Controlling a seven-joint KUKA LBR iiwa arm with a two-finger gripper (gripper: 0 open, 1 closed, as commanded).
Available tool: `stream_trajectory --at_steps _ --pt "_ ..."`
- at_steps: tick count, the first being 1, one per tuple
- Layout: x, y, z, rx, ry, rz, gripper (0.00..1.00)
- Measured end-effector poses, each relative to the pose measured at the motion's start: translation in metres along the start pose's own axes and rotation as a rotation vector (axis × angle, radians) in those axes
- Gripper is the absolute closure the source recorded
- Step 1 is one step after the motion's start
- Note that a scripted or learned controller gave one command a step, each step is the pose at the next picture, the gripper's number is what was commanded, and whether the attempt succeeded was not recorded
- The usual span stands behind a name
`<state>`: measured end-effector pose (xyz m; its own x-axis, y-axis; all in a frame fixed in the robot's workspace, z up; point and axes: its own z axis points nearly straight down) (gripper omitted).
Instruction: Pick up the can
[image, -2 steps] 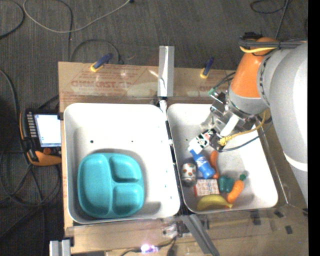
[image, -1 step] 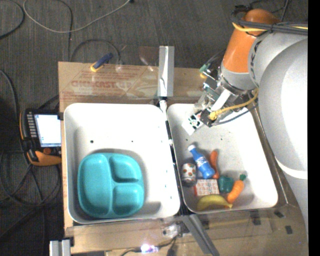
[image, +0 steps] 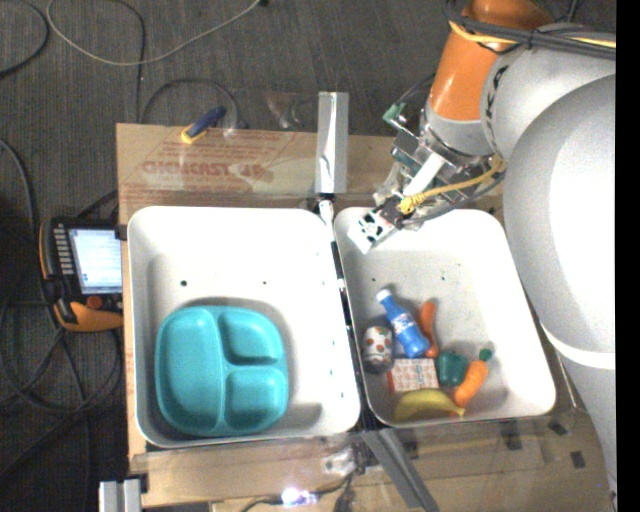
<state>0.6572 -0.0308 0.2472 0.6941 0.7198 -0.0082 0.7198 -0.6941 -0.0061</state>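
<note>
Against the right white bin's (image: 470, 260) wall nearest the other bin, toward the near edge, sits the small round can with a red-and-white patterned skin (image: 378, 345), just beside the blue plastic bottle with a white cap (image: 402, 325). The two-finger gripper (image: 372, 228) hovers over that bin's far corner on the same wall; nothing is seen in its grasp, and its opening cannot be told. Recommended: travel along the wall, descend vertically over the can, and close parallel to the wall to avoid both wall and bottle.

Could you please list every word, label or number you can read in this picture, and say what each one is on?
Nothing reads clearly enough to quote.
Cardboard sheet: large red lettering, too blurred to quote.
Handheld screen: lit, text too small.
Bottle: white label, unreadable.
Small box: red and white print, unreadable.
Can: patterned, no legible words.
</note>
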Motion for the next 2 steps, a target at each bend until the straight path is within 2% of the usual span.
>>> stream_trajectory --at_steps 1,2 --pt "-0.058 -0.033 0.033 0.005 -0.001 0.335 1.00" --pt "-0.159 -0.017 0.069 0.004 -0.001 0.403 1.00"
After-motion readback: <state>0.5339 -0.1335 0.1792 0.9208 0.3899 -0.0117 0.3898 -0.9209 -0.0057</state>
